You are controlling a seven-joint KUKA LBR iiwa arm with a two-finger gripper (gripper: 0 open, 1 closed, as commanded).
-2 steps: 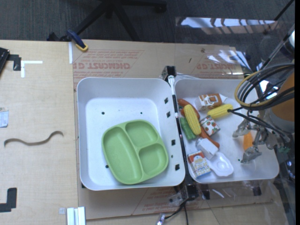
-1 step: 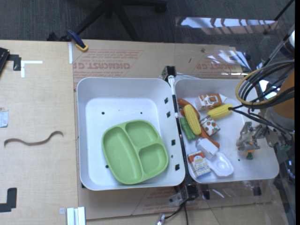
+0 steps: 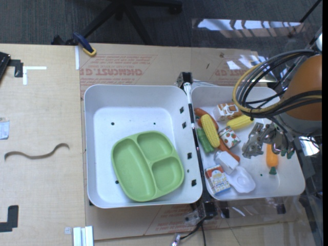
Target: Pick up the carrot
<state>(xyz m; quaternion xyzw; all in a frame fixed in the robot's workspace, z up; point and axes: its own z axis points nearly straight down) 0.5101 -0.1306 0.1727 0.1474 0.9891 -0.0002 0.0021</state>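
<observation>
Camera view: arm w/ orange band comes in from the right over the right bin, pincer low among the toys, prob. placed to reach the carrot lying just beside it near the bin's right side. Pincer is a grey blur vs cables, so can't tell if apart or together. Corn and small boxes crowd the bin's left; green tray sits in the left bin.

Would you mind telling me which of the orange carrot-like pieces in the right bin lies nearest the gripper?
The small carrot with a green tip, just right of the gripper. The other orange carrot lies at the bin's left side, beside the corn cob.
</observation>
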